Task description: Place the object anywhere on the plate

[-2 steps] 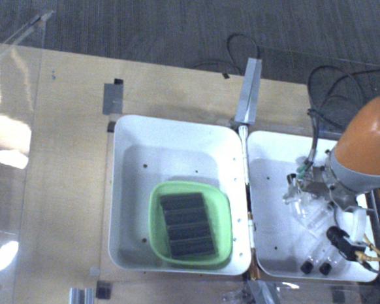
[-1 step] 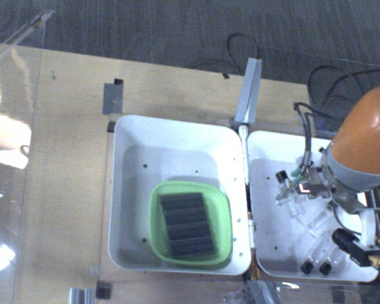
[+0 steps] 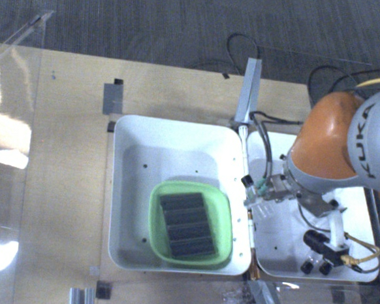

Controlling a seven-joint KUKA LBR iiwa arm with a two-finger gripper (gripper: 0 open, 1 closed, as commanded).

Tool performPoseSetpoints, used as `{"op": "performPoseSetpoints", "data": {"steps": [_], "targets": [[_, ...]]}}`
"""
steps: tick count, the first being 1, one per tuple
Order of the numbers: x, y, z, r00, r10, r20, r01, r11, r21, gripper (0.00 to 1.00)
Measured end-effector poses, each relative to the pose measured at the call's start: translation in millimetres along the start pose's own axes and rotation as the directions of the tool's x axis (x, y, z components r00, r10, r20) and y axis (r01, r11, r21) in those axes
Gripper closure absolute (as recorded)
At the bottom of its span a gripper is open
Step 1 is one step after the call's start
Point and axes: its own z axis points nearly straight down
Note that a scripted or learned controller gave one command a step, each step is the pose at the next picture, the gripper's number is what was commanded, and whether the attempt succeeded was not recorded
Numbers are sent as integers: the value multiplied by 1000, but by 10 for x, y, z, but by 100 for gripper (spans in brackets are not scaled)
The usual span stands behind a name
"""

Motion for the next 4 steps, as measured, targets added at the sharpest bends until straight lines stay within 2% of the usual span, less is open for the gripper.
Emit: {"op": "performPoseSetpoints", "data": {"steps": [1, 2, 3, 4], "targets": [[-4, 0, -2, 1000, 1, 0, -1, 1000, 0, 0], [-6, 23, -113, 1000, 0, 1, 0, 1000, -6, 100], [-10, 45, -222, 1000, -1, 2, 1, 1000, -12, 100], [451, -26, 41, 956, -293, 1, 293, 956, -2, 100]]}}
